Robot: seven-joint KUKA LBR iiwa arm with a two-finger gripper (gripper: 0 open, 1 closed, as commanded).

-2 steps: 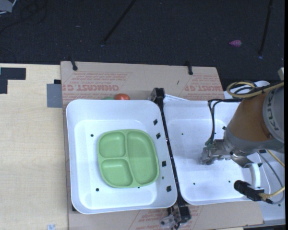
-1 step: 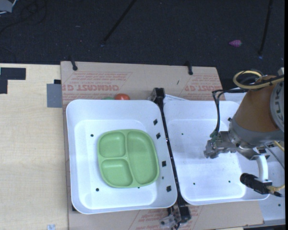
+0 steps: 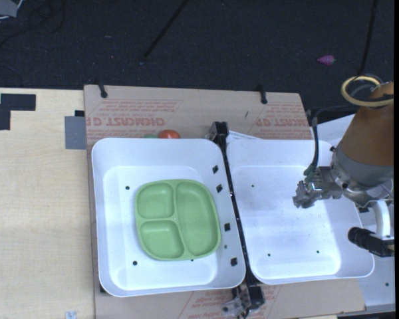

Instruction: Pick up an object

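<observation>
A light green divided plate (image 3: 177, 218) lies flat in the left white bin (image 3: 113, 178), with three compartments facing up. My gripper (image 3: 308, 194) hangs over the right side of the right white bin (image 3: 279, 258), well to the right of the plate. Its metal tip points left and down toward the bin floor. Nothing shows between the fingers. The grey arm with its orange band reaches in from the right edge.
A small red and green object (image 3: 165, 135) sits on the cardboard just behind the left bin's back rim. A black divider (image 3: 230, 211) runs between the two bins. Cardboard lies under both bins, and pale wood bench lies to the left.
</observation>
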